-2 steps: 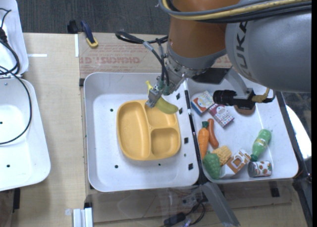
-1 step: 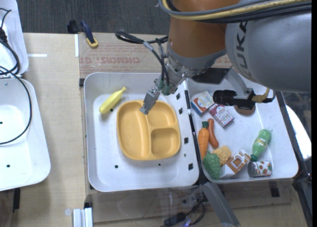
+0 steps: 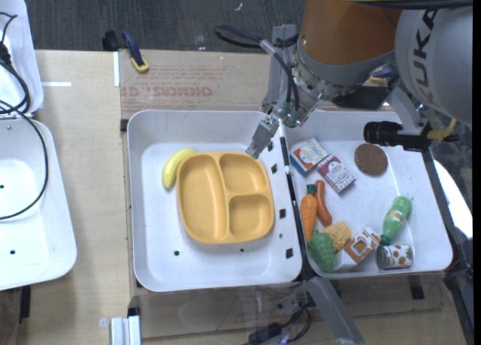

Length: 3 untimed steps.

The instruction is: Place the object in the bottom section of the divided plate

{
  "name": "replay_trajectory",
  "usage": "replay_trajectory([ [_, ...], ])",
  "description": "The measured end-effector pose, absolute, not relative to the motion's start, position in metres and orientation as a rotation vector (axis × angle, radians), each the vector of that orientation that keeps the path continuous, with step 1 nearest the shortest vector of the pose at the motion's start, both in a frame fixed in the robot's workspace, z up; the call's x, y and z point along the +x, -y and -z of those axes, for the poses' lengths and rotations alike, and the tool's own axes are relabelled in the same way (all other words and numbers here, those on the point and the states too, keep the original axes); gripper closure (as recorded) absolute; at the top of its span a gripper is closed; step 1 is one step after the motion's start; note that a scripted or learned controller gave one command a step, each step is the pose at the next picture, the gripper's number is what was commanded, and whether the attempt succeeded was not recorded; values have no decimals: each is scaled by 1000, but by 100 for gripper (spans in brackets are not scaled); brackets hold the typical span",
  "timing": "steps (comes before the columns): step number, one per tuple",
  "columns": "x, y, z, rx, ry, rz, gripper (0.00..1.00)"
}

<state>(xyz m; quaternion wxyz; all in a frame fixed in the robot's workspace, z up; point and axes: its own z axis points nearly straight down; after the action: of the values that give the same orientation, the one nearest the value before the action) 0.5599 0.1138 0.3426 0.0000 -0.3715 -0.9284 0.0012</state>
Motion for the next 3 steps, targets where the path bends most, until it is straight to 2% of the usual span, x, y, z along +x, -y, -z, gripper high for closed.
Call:
replay_trajectory([
  [1, 562, -114, -349, -1164, 2917, -8, 100],
  [2, 562, -114, -349, -1164, 2917, -8, 0],
  [3, 564, -114, -357, -1164, 2917, -12, 100],
])
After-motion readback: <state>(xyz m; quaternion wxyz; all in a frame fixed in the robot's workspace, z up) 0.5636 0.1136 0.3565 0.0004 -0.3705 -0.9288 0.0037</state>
